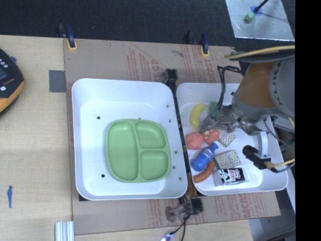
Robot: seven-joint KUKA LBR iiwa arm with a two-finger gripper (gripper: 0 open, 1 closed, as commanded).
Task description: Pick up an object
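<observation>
The right bin [271,184] holds a yellow banana-like piece [196,114], a pink-red soft object [195,140], a blue bottle [204,157], an orange-red sausage shape [203,174], two checkered pads [228,159] and a black-and-white card [231,175]. My gripper [214,122] hangs low over the bin's upper middle, just right of the banana piece and above the pink object. A small reddish piece [211,134] lies right under its tip. The arm's grey body and orange band [257,87] cover the bin's right side.
The left bin [85,134] holds a green divided plate [137,150]. A yellow-and-black device [7,87] rests at the bench's left edge. Blue clamps [70,38] pin the cardboard at the back. Cables [261,157] hang from the arm over the right bin.
</observation>
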